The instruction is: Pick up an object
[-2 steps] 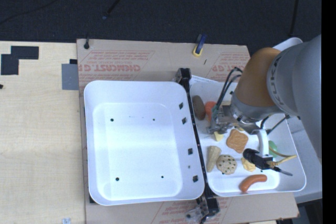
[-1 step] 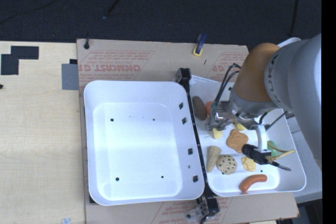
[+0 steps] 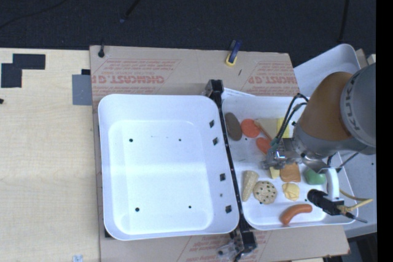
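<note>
The gripper hangs low in the right bin, just above the cookie; its jaw state cannot be told.

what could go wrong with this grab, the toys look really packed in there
The gripper sits low in the crowded right white bin, so it may nudge the small orange-red piece or the tan toast-like square rather than grip one. It could also clamp two neighbours together, or close on nothing.

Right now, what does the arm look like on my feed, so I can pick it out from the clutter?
The arm is bulky and rounded: a grey shell with a wide orange band above the wrist. Thin dark cables loop from it toward the small metallic gripper.
</note>
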Available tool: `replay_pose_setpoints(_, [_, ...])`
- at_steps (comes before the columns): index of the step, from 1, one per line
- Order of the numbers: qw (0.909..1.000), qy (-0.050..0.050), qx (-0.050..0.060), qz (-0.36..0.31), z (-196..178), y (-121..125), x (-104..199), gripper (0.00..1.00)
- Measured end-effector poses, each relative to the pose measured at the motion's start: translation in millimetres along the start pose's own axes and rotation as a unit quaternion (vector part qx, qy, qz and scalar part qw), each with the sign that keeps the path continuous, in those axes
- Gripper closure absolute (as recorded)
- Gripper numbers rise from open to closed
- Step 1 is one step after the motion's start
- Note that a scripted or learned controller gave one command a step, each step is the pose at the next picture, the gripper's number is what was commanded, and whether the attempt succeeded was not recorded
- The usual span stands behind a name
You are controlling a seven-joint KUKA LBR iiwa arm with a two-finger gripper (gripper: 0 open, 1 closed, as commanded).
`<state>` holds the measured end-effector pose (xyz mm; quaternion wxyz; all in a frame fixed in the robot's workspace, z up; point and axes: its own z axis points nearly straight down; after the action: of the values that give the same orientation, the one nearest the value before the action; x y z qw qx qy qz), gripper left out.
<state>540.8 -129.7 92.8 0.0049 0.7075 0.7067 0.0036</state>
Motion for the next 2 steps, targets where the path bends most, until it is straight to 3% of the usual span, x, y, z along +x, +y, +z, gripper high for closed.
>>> replay_pose_setpoints(1, [1.0000,0.001,0.005,-0.001,-16,31,13,1.00])
replay_pose_setpoints(2, [1.0000,-0.001,0.000,0.000,1,-34,-17,1.00])
